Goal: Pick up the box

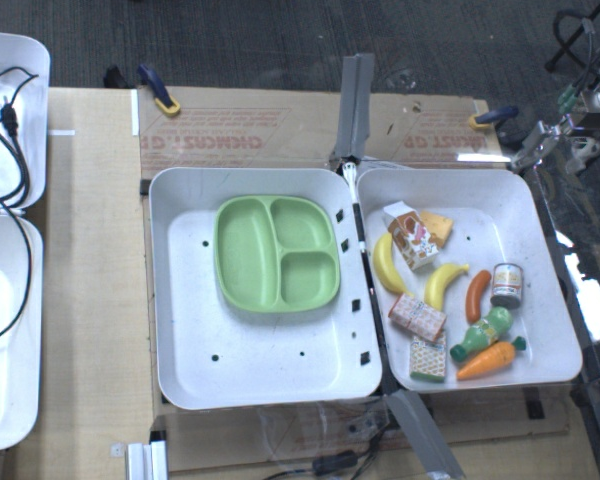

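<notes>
Jaws at bin's [500, 228] far right corner, well apart from box [415, 240].

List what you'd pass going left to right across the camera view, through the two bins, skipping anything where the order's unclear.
Green divided plate → left banana → pink box → second banana → red sausage → can. The remaining items in the right bin overlap too much sideways to order.

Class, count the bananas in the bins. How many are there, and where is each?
2, both in the right bin. One banana lies by the divider, left of the carton. The other banana lies mid-bin, left of the sausage. None looks hidden.
</notes>
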Robot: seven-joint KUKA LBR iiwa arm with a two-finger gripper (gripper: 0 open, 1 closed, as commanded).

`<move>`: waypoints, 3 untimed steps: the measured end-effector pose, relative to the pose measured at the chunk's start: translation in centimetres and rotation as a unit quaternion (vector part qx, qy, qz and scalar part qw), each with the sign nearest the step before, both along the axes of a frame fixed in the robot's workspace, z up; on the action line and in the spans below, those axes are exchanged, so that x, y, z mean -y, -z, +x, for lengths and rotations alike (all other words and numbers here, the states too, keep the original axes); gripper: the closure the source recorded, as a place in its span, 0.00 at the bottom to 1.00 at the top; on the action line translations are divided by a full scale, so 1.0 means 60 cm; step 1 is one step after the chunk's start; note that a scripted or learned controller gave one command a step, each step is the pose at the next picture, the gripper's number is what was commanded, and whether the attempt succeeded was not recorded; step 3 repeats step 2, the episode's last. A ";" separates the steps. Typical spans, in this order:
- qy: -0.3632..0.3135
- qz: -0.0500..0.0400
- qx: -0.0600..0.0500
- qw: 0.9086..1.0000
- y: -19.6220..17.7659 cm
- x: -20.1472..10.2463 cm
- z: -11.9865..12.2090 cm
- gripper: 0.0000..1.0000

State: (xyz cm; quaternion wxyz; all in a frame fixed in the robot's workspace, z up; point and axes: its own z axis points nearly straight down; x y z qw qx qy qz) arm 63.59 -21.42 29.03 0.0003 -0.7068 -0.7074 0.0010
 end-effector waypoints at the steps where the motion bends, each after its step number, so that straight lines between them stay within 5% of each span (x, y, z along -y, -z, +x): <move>1: -0.017 0.001 -0.001 1.000 0.195 0.014 -0.085 0.00; 2: 0.069 0.000 0.000 0.998 0.295 -0.047 -0.133 0.00; 3: 0.069 0.000 0.000 0.998 0.295 -0.047 -0.133 0.00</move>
